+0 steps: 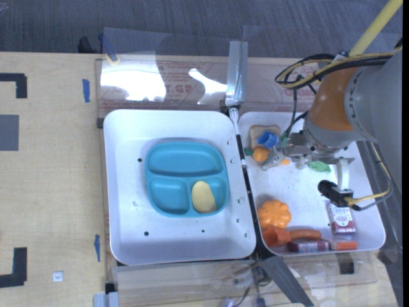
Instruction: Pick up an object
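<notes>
Clearly the arm (358, 101) hangs low over the far end of the right bin (374, 226), its gripper (295, 153) down among a tight huddle of small toys: a blue piece (267, 139), a small orange ball (260, 153) and a green bit (319, 166) just beside the wrist. Whether the claw is spread or pressed together I cannot tell, since the wrist hides its tips, and nothing can be seen pinched in it.

Other candidates lie toward the near end of the same bin: an orange pumpkin (275, 213), a sausage (304, 235) and a small red-and-white carton (342, 219). Across the divider, a yellow lemon-like piece (204, 197) sits in the lower right compartment of the blue tray (185, 160) in the left bin (121, 171).

My worry is the crowding. With the blue piece and the orange ball touching or nearly so, the claw could wedge between them and shove both aside, or nip an edge that slips free on the lift. The bin wall and divider stand near, so a skewed descent might strike them. The trailing cable (367, 198) could also drag the carton.

Printing marks the carton and the cardboard beyond the bins, but it is too small to read.
</notes>
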Controlling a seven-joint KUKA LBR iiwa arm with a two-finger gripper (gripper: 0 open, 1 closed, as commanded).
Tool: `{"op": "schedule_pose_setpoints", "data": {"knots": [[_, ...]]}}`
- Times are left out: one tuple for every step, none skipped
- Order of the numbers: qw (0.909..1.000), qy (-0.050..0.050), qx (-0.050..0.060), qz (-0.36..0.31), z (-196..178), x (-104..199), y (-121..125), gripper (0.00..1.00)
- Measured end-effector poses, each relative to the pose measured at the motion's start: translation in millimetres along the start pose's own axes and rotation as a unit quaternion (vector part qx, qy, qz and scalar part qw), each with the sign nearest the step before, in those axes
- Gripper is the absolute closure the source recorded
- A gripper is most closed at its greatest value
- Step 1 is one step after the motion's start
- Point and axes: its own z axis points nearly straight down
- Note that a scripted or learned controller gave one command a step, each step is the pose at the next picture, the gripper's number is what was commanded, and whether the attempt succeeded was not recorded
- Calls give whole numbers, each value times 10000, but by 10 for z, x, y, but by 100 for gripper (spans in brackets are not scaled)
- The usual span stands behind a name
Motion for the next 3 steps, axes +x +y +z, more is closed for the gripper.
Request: {"op": "schedule_pose_setpoints", "data": {"knots": [[9998, 0, 84, -194, 14, 10, 419, 0], [9998, -21, 85, -201, -95, 1, 421, 100], [9998, -22, 91, -201, -90, 1, 418, 0]]}}
